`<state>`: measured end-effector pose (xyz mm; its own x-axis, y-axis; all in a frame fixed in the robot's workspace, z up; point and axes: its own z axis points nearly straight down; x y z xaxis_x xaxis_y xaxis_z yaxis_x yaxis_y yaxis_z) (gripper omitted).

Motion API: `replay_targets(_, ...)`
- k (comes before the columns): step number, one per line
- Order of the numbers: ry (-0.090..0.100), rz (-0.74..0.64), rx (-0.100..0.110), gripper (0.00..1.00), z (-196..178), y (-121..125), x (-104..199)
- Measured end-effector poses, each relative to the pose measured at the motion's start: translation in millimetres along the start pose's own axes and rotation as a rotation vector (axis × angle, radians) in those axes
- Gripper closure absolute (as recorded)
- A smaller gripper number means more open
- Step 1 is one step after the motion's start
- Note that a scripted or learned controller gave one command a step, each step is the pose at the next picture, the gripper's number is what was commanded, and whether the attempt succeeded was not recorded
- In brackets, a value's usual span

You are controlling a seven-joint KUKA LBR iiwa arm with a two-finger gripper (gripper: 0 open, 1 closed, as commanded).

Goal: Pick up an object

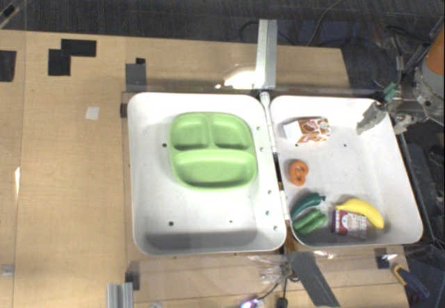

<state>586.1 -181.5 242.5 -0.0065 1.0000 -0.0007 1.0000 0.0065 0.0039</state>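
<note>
Camera view: right bin (389, 160) is the landmark. Tray (211, 148) sits in the bin left of it, rigid but too wide to grip. Inside the right bin: banana (367, 211) at near corner, firm, curved, take across its middle; beans (309, 213) near front-left, soft; packet (311, 130) at far-left, light, crinkly; orange piece (297, 172) by left wall, small. Gripper (368, 120) over far-right edge, holding nothing; finger state not discernible.

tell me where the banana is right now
The banana lies in the right bin, near its front right corner, resting against a dark red packet, with the green peppers to their left.
</note>
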Motion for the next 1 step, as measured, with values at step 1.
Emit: replay_targets(1,0.001,-0.051,0.001,0.0,82.6,-44.3,33.1)
